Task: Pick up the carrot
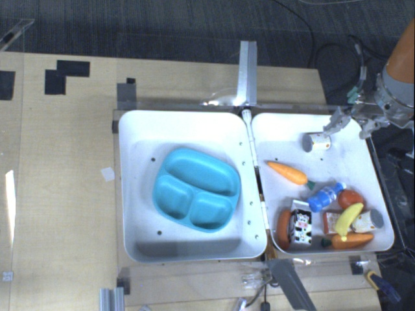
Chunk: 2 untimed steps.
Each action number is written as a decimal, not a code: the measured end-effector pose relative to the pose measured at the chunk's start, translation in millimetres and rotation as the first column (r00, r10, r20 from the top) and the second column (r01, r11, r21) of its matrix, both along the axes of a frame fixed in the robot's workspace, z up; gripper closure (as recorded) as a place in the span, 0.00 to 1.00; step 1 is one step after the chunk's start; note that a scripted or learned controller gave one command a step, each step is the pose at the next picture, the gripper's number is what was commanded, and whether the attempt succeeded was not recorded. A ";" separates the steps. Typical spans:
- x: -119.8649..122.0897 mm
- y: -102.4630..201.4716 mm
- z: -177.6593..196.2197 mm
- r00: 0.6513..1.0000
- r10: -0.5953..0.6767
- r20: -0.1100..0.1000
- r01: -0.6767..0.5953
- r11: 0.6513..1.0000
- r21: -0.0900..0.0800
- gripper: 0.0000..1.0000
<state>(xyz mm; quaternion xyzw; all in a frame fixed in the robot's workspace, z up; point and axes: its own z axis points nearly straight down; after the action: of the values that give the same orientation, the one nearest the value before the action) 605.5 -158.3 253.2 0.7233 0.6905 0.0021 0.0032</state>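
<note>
Approach stage, judging by the gripper (353,123) hovering spread and holding nothing over the far right corner of the right bin (279,135). Look for the carrot (287,172) lying flat on bare floor near the bin's left wall, tip pointing up-left, thick end right, well apart from the gripper. Travel left and toward the camera, passing clear of the silver cylinder (316,142) near the carrot's upper right. Turn the wrist to set the 2 fingers across the carrot's short width, not along it. Aim at the thick half, likely less prone to slipping out. Keep off the blue bottle (324,196) just beside the thick end; risk there of nudging both. Descend straight, close only once low on both sides, then lift slowly. Beware a 2nd orange piece (353,240) at the near rim, crowded among other toys: probably the harder pick.
</note>
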 end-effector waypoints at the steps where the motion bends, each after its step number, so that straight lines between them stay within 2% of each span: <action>1: -41.2 50.1 -131.9 0.995 0.099 -0.006 -0.099 0.995 0.002 0.00; 2: -49.3 58.3 -157.3 0.995 0.098 -0.004 -0.098 0.995 0.001 0.00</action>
<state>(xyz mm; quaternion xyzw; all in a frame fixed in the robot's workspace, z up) 556.2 -100.0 95.8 0.6887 0.7251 0.0012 0.0014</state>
